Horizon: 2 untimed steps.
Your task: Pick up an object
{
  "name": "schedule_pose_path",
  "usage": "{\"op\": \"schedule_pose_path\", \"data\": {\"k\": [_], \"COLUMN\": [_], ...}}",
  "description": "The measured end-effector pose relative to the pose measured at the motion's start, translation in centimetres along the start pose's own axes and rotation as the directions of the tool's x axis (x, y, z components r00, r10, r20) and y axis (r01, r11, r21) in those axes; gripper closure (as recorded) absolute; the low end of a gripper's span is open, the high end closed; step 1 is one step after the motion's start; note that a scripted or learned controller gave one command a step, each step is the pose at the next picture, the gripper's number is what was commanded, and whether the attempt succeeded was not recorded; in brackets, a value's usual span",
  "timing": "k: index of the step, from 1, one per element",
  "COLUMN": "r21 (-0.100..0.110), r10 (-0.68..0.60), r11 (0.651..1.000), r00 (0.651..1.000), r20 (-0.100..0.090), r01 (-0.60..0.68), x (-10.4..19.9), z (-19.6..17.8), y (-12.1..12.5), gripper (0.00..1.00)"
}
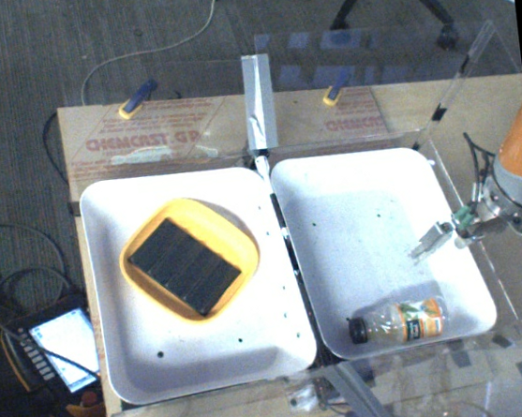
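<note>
bright even light; white bins [363,190] glare slightly; soft shadows; mildly blurred throughout

My bench [140,142] carries two shallow white bins side by side. The left bin [129,361] and the right bin [362,181] touch along their inner edges near the bench's middle. Along the bench's far edge lie two small clamps, one with a blue handle [137,99], one yellow [333,93], though they look blurry to me.
</note>
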<state>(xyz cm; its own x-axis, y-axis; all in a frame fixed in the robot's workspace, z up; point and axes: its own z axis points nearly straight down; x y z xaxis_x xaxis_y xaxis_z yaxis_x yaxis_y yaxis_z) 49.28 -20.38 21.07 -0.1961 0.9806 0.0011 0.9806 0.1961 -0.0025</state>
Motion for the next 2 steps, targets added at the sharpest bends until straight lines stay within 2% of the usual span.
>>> {"op": "schedule_pose_path", "data": {"k": [1, 2], "r21": [-0.001, -0.001], "r10": [-0.18, 0.006], "r11": [0.984, 1.0], "r00": [0.984, 1.0], "r20": [-0.001, 0.001], "r01": [0.18, -0.006], "x": [-1.7, -2.3], "z": [9.1, 3.0], "y": [-1.2, 2.0], "gripper": [0.0, 0.0]}}
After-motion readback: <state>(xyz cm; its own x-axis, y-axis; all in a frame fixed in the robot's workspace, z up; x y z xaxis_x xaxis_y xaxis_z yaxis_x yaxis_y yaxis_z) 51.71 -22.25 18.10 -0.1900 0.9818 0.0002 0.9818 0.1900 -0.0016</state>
